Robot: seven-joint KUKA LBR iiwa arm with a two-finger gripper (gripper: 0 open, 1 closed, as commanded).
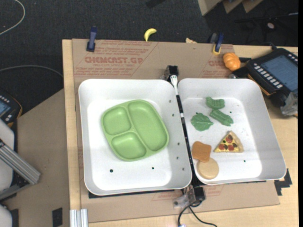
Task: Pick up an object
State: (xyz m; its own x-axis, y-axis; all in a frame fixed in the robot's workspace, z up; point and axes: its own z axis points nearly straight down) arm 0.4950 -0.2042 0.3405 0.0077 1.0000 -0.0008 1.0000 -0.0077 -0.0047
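In the right bin (258, 98) lie several toy foods. A pizza slice (229, 143) with red dots lies near the middle right. Three green leafy pieces sit above it: one at the top (215, 102), a darker one (221, 117) below it, and a leaf (201, 122) to the left. An orange-brown piece (201, 151) rests by the bin's left wall, touching a round tan cookie (208, 168) at the front. The left bin (90, 141) holds a green divided plate (134, 129) with three compartments.
A small orange toy (231, 60) and a yellow banana toy (150, 33) lie on the cardboard behind the bins. A black handheld pendant (274, 72) sits at the right. Blue clamps (92, 39) hold the board's back edge.
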